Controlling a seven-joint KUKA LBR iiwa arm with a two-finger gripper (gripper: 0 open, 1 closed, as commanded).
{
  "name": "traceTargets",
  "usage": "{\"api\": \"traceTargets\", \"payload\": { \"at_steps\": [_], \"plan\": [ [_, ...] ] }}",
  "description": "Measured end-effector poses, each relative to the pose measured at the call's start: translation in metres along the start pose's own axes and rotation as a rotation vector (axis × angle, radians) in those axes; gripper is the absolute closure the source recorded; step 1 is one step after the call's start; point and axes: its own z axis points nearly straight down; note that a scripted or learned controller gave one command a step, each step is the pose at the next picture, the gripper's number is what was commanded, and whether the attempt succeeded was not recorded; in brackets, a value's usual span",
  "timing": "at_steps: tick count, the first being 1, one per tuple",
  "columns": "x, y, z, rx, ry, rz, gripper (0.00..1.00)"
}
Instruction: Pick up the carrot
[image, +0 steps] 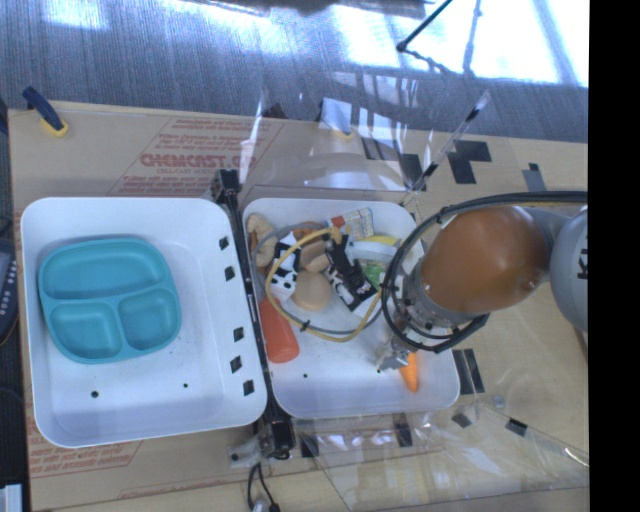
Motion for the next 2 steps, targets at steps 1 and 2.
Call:
{"api": "traceTargets", "payload": {
  "at_steps": [1,2],
  "plan": [
    [-0.0022,0.0088,-0.0006,0.003,0.003,-0.382,1.00],
    [-0.0023,0.0083,-0.0005,0.004,0.003,-0.382,0.00]
  ]
}}
